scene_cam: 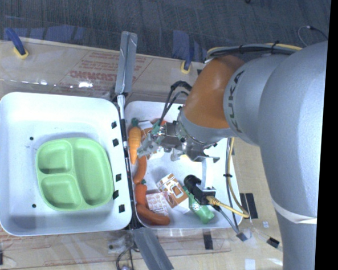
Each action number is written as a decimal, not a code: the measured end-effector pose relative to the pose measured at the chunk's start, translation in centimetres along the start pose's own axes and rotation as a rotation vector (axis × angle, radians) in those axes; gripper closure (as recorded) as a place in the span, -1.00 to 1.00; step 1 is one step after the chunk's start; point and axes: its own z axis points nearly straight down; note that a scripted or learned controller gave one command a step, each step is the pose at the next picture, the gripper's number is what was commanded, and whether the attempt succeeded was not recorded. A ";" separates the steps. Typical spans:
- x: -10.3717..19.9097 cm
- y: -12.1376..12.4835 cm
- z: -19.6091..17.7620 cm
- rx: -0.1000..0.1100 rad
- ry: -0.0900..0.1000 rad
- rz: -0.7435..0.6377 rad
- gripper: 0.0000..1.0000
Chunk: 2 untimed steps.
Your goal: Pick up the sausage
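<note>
A reddish-brown sausage (148, 215) lies curved along the front left corner of the right bin (232, 221). A thinner orange-red link (140, 168) runs up from it along the bin's left wall. My gripper (159, 140) hangs low over the back left part of this bin, beside an orange carrot (134, 141). It is well behind the sausage and apart from it. The grey arm with its orange band (217, 97) covers the back of the bin.
The left bin (16, 116) holds a green divided plate (74, 173). In the right bin, an orange-and-white snack packet (173, 190), a red-and-white packet (157, 201) and a green bottle with a black cap (199, 205) lie right of the sausage. A cable (228, 207) crosses the front right.
</note>
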 end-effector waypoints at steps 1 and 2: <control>-3.6 0.5 -0.2 -0.003 0.000 -0.021 -1.00; 3.1 -3.2 0.0 0.001 0.001 -0.170 -1.00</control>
